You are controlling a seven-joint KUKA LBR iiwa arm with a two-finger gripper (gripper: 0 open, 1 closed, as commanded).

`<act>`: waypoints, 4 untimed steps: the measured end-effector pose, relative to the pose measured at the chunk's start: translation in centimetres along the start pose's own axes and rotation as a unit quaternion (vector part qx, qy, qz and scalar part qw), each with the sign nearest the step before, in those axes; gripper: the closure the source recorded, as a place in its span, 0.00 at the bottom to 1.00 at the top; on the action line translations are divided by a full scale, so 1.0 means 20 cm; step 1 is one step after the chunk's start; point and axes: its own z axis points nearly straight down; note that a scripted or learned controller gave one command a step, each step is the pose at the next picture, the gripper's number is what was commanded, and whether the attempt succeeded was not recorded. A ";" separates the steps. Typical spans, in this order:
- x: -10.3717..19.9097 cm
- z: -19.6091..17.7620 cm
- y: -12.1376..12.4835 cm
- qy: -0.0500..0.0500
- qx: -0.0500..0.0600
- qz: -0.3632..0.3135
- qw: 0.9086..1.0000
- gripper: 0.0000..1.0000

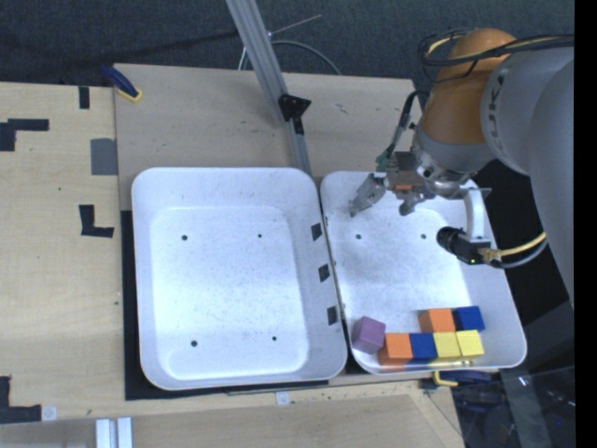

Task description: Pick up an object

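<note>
The pale wooden surface carried two shallow white bins side by side (rims touching): the left bin and the right bin, both over a black mat.

A pale wooden bench fills most of the view, marked with black tape pieces and a grey patch on its left side. Behind it lies dark blue-grey floor, and a slanted metal pole crosses from the top down to the bench. A black mat edges out at the bench's middle, under even light.
</note>
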 end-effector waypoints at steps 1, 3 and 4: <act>0.11 -0.01 -0.04 0.001 0.000 0.000 1.000 0.00; 0.26 0.00 -0.32 0.001 0.000 0.000 1.000 0.00; 0.46 0.00 -0.45 0.001 0.000 -0.001 1.000 0.00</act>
